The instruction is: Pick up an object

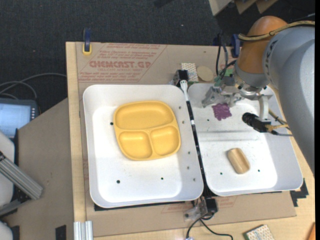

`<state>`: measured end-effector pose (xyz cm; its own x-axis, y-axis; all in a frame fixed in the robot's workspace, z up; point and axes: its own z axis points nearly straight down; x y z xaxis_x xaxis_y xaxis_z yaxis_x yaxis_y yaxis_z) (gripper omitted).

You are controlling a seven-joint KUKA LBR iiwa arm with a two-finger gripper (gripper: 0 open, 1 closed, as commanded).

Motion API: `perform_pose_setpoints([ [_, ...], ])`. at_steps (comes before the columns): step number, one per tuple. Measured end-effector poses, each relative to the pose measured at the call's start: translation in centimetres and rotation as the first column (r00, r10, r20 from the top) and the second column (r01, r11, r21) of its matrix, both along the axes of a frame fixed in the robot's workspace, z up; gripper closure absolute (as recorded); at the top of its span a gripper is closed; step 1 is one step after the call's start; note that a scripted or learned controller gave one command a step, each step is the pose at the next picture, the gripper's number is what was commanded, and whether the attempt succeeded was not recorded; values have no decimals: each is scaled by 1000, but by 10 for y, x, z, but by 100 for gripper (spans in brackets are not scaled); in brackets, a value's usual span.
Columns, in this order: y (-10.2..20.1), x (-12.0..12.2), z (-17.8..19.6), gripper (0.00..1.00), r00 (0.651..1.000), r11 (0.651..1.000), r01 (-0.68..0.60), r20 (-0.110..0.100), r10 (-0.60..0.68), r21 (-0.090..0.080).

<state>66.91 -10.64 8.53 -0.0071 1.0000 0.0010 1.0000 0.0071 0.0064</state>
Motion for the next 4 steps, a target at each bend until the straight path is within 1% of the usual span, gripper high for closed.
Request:
perform_pose_setpoints([
  [1,6,-82,-1,0,1000,1000,9,-15,-9,1],
  [2,-17,0,0,0,1000,1000,5,1,-5,-4],
  [3,-77,-31,0,0,1000,1000,13,-10,-13,0],
  [4,-73,-28,12,100,1000,1000,7,-4,-7,-2],
])
